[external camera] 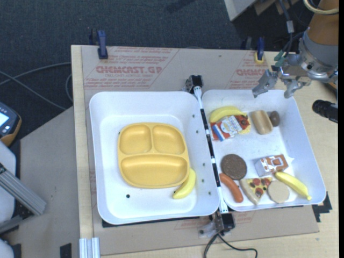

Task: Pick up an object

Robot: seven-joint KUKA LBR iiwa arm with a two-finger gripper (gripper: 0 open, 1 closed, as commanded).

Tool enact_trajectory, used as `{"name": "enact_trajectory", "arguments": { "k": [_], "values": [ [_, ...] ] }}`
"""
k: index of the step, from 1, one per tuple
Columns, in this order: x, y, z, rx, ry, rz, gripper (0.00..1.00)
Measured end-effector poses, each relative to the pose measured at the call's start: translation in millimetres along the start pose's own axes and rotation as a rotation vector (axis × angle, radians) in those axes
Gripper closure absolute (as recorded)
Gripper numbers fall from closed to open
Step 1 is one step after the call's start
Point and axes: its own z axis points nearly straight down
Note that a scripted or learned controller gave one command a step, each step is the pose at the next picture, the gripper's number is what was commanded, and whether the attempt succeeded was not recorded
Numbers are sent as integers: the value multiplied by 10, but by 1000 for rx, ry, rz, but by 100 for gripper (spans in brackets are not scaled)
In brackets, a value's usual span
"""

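My gripper (278,87) hangs over the far edge of the right bin (306,138), fingers spread open with nothing between them. Below it in that bin lie a yellow banana (226,112), a red and white packet (231,127), a hot dog bun (262,122) and a small brown ball (274,117). Nearer the front are a dark round cookie (234,166), a sausage (231,188), a pizza slice (256,188), a small carton (270,164), a round cracker (279,192) and a second banana (293,184).
The left bin (102,144) holds a yellow divided plate (152,155) and another banana (186,185) at the plate's front right corner. Blue clamps (100,43) hold the cardboard base at the back. A clip (194,83) joins the bins.
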Motion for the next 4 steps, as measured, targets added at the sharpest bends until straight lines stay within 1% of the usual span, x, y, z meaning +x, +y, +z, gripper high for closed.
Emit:
{"name": "enact_trajectory", "arguments": {
  "k": [1,2,3,4],
  "values": [
    [372,-311,1174,13,4,-2,0],
    [-331,-12,1891,-4,-4,6,0],
    [-150,337,1926,45,0,10,0],
    [-539,407,1885,7,3,5,0]
  ]
}}
